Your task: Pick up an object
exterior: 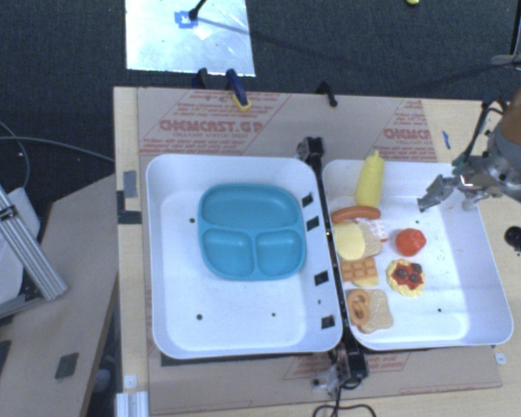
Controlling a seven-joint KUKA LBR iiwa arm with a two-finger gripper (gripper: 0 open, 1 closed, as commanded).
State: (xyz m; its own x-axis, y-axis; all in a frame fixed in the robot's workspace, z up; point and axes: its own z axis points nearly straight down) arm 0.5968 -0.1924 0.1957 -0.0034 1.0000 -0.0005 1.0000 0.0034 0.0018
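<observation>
Overhead, the gripper (pixel 447 191) hung at the upper right of the right bin (pixel 482 320), its two fingers spread apart with nothing between them. Nearest to it, below and a little left, lay a tomato (pixel 410 241), apart from the fingertips. Further left stood a yellow bottle (pixel 370 178), about level with the gripper, and just under that bottle lay a sausage (pixel 355 214). Below the sausage sat a pale yellow piece (pixel 351 241), touching a waffle (pixel 361 272) beneath it. Right of the waffle, straight under the tomato, was a fruit tart (pixel 405 277). Lowest of all, down and left of the gripper, lay a pretzel (pixel 359 303) on a slice of bread (pixel 379 314). Well to the left, past the divider, the left bin (pixel 169 320) held a blue tray (pixel 249 231) with three compartments.
</observation>
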